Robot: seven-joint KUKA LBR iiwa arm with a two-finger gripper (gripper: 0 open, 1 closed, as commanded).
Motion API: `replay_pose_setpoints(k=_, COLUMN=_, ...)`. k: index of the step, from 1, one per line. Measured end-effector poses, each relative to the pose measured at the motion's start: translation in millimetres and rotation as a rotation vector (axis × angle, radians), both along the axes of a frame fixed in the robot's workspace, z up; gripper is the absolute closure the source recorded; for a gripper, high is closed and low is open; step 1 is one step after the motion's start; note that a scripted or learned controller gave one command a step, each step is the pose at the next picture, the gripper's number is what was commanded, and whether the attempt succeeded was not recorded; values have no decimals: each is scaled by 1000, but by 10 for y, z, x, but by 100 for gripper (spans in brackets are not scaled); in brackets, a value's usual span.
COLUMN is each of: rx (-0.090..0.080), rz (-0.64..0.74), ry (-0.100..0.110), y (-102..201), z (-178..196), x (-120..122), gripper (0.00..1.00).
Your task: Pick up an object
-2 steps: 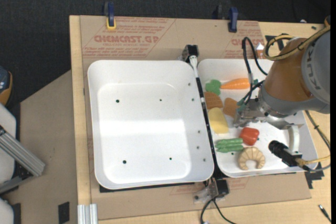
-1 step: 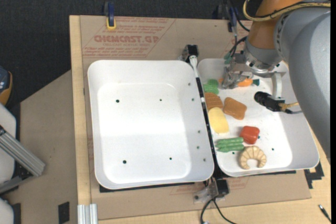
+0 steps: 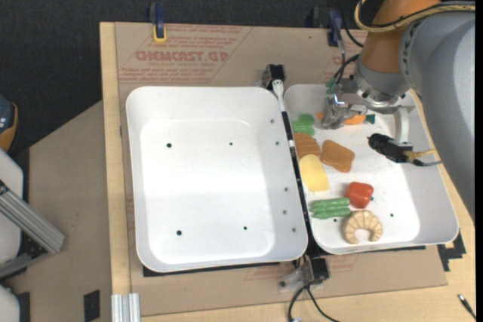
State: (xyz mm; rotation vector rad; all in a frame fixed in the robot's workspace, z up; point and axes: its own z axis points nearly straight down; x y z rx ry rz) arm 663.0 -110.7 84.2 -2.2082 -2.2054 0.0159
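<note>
Looking at the gripper (image 3: 341,111) parked low over the far end of the right bin (image 3: 438,226), hanging off the grey arm (image 3: 445,72) with its orange band. Honestly can't tell whether it's open or closed from this angle; too much clutter of metal and wires down there. Can't see anything clamped in it either, so not calling it a grab.

Closest candidate: a small orange piece (image 3: 358,118), right at the gripper's tip, poking out on the arm's side. Looks like touching or as good as, but can't say for sure.

Rest of the toy food, all in that same bin:
- green piece (image 3: 303,122) just beside the gripper, on the side toward the left bin (image 3: 204,162), up against the dividing wall
- brown bread-looking piece (image 3: 306,144) right below that green one, a bit nearer the camera than the gripper
- brown chunk (image 3: 337,155) near the gripper, straight toward the camera from it
- yellow block (image 3: 314,174) further on, touching the bread-looking piece
- red pepper (image 3: 360,194) and green pod (image 3: 330,207) side by side, well apart from the gripper
- croissant (image 3: 364,226) farthest of all, down near the bin's front rim
</note>
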Motion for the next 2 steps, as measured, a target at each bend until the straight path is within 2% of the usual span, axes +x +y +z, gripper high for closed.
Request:
replay_pose_setpoints(k=1, rx=-6, rz=-1, ry=-17, y=-98, z=5, x=-349, gripper=100)
replay_pose_setpoints(k=2, rx=-2, rz=0, ry=11, y=-126, z=-13, x=-16, gripper=100)
